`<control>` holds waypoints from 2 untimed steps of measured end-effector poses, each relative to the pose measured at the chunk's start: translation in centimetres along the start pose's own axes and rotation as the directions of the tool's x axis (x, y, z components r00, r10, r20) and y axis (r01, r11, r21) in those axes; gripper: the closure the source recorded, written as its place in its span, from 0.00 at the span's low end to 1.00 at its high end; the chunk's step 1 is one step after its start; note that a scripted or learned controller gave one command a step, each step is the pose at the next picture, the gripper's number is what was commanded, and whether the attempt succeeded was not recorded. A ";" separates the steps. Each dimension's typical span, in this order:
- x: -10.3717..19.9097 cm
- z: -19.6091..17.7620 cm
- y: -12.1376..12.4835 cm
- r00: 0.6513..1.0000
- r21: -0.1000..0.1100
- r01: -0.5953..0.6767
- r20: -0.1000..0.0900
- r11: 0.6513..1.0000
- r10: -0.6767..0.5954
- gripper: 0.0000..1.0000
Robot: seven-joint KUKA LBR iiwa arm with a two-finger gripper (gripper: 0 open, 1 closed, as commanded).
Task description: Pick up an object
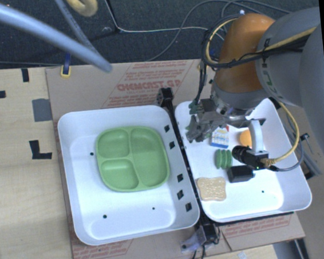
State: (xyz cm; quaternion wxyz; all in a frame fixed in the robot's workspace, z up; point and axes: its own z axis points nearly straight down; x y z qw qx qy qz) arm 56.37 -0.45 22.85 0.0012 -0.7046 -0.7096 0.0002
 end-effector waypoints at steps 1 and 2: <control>5.6 -0.8 -1.1 1.000 0.000 0.001 0.000 1.000 -0.001 1.00; 9.9 -0.9 -2.6 1.000 0.001 -0.001 0.000 1.000 0.001 1.00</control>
